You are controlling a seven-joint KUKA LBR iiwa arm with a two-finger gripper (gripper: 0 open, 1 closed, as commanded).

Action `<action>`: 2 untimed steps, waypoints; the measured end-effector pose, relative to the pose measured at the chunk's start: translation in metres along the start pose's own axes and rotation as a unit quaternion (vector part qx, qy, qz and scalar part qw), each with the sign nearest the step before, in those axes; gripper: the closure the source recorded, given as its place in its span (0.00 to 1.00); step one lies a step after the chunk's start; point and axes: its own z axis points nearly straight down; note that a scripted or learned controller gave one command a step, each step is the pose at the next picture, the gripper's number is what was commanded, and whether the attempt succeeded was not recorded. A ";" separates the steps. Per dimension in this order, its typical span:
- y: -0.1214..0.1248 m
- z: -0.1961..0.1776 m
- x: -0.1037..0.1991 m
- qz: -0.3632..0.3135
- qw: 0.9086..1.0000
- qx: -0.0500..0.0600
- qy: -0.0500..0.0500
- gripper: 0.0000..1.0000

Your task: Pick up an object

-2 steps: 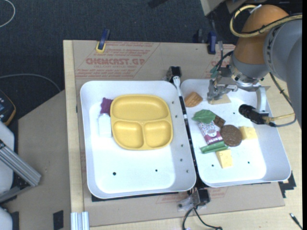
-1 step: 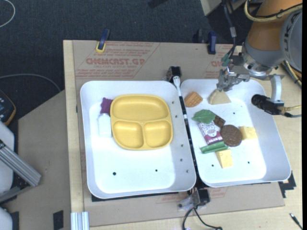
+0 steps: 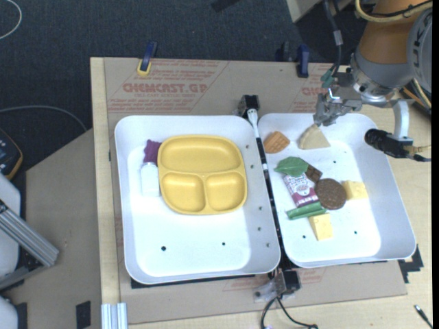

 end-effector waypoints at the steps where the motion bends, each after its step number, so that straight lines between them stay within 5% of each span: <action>1: -0.016 0.006 0.042 -0.002 1.000 0.004 0.002 1.00; 2: -0.041 0.014 0.090 -0.002 1.000 0.005 0.002 1.00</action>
